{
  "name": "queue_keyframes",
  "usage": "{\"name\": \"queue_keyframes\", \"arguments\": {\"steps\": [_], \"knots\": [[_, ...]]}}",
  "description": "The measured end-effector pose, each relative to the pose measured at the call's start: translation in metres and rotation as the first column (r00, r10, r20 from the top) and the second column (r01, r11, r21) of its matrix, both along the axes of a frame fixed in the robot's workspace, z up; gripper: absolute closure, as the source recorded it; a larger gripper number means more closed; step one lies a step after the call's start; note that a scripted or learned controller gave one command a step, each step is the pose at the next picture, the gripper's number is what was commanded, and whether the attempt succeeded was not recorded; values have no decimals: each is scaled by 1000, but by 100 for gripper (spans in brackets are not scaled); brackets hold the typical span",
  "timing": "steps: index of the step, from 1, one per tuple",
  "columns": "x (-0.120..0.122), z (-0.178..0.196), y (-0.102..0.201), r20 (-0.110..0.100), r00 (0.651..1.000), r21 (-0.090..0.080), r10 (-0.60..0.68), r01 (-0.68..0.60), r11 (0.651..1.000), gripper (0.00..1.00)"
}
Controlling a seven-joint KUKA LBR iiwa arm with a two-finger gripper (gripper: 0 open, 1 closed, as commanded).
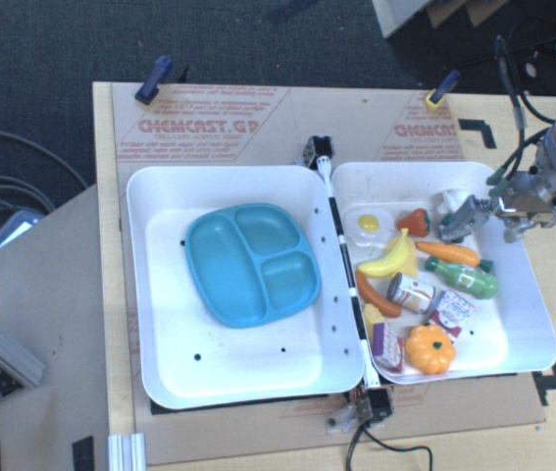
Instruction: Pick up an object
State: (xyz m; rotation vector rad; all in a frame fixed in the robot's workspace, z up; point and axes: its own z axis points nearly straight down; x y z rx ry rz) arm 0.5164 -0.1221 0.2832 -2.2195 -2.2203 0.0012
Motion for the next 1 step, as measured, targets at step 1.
{"name": "queue_keyframes", "arguments": {"steps": [1], "knots": [[-3, -113, -60, -1, 1000, -1, -1, 1, 1000, 0]]}}
